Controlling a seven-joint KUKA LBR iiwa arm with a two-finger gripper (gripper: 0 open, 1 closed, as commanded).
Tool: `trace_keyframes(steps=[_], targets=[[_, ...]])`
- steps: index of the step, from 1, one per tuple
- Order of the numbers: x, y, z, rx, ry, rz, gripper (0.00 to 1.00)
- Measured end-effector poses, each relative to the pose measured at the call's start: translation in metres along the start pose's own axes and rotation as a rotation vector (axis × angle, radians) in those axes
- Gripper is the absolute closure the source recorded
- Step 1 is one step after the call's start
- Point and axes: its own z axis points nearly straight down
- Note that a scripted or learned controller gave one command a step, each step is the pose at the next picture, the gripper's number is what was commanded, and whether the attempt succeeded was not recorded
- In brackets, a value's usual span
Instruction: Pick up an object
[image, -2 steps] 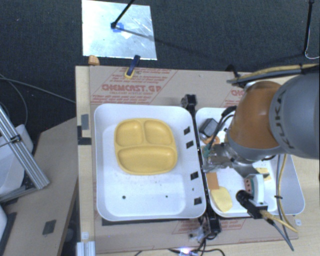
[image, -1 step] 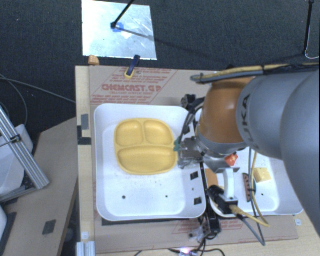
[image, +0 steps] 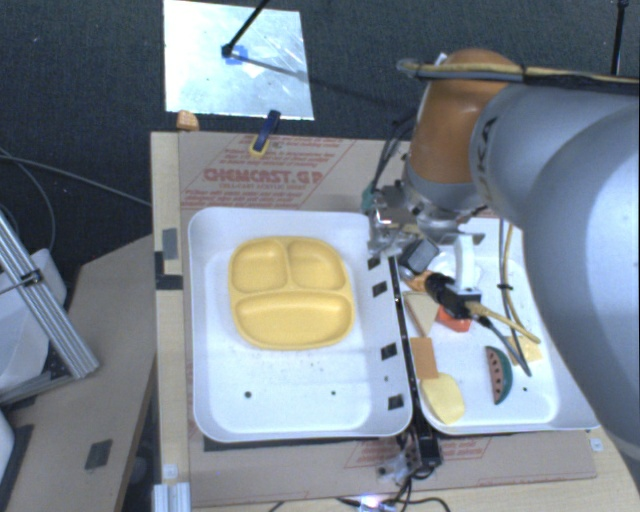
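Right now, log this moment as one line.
gripper: low over right white bin | yellow divided plastic tray: in left white bin

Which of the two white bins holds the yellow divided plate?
The left bin; the yellow divided plate lies alone in it. The right bin holds several small items under the arm.

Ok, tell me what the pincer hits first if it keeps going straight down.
Probably the dark object lying at the near-left of the right bin, just below the pincer; depth is unclear.

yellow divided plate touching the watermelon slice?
Apart. Camera view shows the yellow plate in the left bin, the watermelon slice in the right bin.
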Motion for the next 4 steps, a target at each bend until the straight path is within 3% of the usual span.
trace_keyframes(steps=[1, 2, 3, 4], targets=[[0.026, -0.042, -0.097, 0.001, 0.006, -0.005, 1.00], [0.009, -0.064, -0.205, -0.003, 0.005, -0.002, 1.00], [0.095, -0.066, -0.078, 0.018, 0.003, -0.008, 1.00], [0.112, -0.020, -0.016, 0.013, 0.002, -0.004, 1.00]])
